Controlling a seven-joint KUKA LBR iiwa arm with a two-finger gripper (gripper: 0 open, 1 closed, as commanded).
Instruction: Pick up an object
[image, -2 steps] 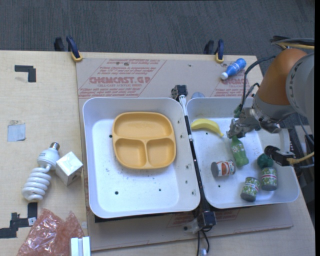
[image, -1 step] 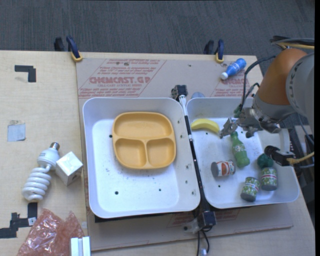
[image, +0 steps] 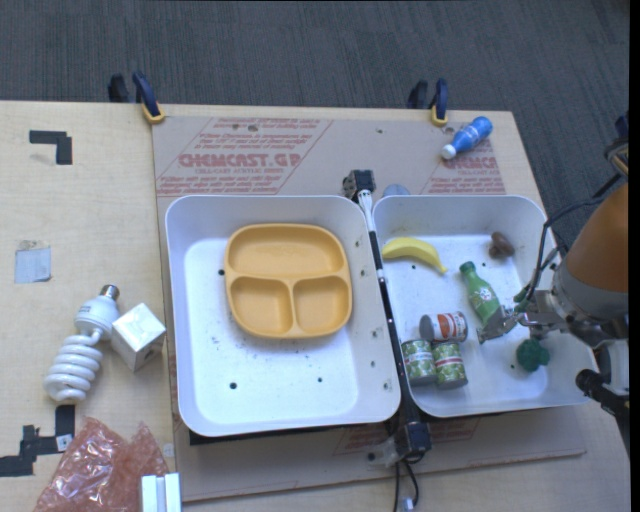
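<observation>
- Inside the right bin (image: 520, 215), a small green plastic bottle (image: 481, 295) with a white label lies tilted, its cap toward the far wall.
- Just beside the bottle's lower end sits the gripper (image: 497, 327), metal fingers touching or nearly touching it; whether they are spread or pinching cannot be told.
- Near the gripper lies a dark green, lumpy broccoli-like toy (image: 532, 354).
- Left of the gripper lie three cylindrical cans (image: 437, 351); a curved yellow banana (image: 415, 252) rests farther back.
- Beside it, the left bin (image: 190, 330) holds a smooth orange divided tray (image: 288, 280).
</observation>
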